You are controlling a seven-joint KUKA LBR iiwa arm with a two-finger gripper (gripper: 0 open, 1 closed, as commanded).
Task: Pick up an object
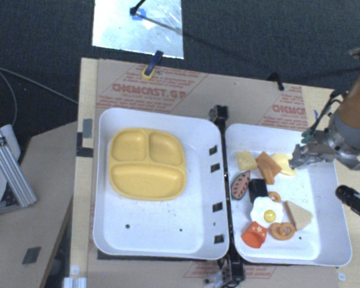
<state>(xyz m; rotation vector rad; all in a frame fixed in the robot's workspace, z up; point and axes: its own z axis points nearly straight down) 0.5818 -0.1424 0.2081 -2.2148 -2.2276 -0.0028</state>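
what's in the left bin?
One yellow tray, three compartments, all bare. The bin floor around it shows a few dark specks. Whatever lies under the tray is covered.

Board, left print (148, 92): "CHEMCAST GP" is showing in red, upside down
Board, right print (287, 108): the same red lettering is repeating, partly legible
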